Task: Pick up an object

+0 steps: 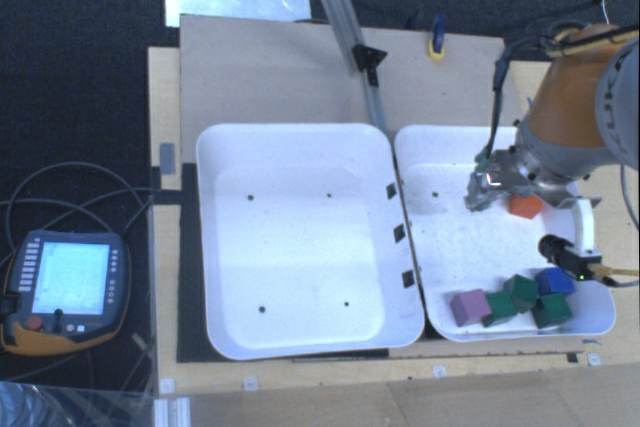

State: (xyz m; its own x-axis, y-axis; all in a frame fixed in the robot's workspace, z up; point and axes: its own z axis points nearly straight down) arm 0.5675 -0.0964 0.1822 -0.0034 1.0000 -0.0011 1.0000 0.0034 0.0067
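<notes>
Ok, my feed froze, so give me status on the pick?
Tool low in right bin, fingers unclear. Orange block just beside it, not confirmed held. Pink, green, blue blocks clustered at near corner.

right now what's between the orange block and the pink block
Bare white bin floor; nothing lies between the orange block and the pink block in the camera view.

One fixed camera above the bench
It looks down at a slant from well back, taking in both white bins (300,140), the bench edges, dark floor and a teach pendant (65,290) at left
</notes>
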